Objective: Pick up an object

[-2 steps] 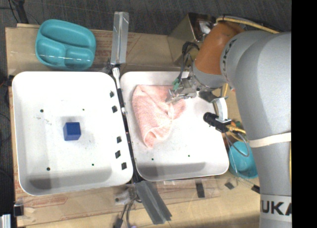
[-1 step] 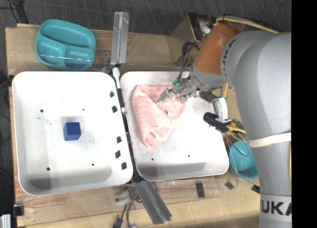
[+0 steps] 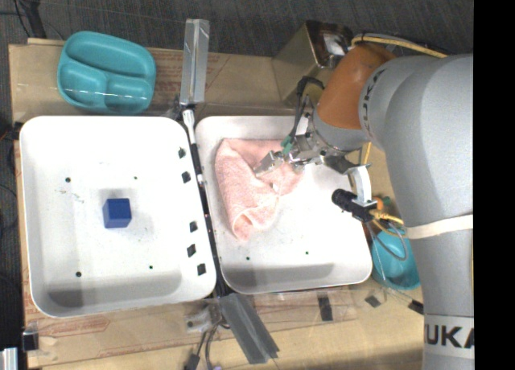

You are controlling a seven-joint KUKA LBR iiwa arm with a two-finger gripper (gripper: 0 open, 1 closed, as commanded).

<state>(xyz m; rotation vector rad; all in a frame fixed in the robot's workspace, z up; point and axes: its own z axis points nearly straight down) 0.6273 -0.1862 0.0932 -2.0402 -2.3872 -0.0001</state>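
A crumpled pink cloth (image 3: 248, 186) lies in the right bin (image 3: 322, 260), toward its left and back. My gripper (image 3: 276, 162) reaches in from the right and sits low at the cloth's upper right edge, its metal fingers touching the fabric. A small blue cube (image 3: 117, 212) rests in the left bin (image 3: 48, 159), left of centre, far from the gripper.
A teal moulded tray (image 3: 106, 71) sits on the bench behind the left bin. A metal divider bar (image 3: 193, 59) runs between the bins at the back. The grey arm (image 3: 418, 135) covers the right bin's right side. A teal object (image 3: 396, 257) sits by the right rim.
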